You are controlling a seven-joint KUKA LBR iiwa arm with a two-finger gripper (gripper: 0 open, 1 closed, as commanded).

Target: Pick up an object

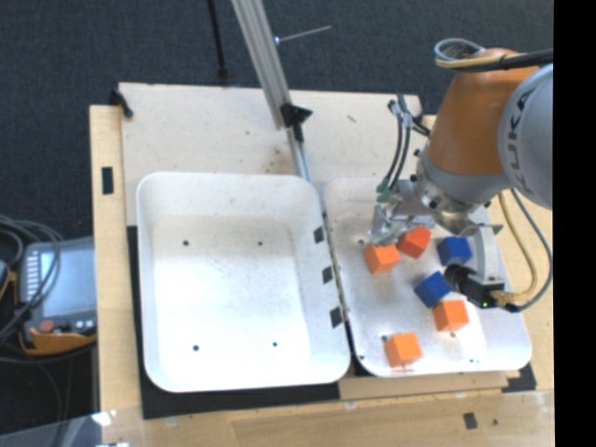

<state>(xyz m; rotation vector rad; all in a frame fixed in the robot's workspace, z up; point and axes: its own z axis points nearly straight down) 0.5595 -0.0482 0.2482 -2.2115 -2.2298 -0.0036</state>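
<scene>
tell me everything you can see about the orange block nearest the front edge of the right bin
The orange block is a small cube with flat, matte faces, like foam or painted wood. It sits flat on the floor of the right bin, turned slightly askew, near the front rim, toward the bin's left side. Nothing touches it: the other blocks lie farther back, and the end effector is well away, over the far end.

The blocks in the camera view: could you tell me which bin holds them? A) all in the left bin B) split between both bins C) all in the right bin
C: the orange blocks and blue blocks all lie in the right bin, beneath the arm.
</scene>
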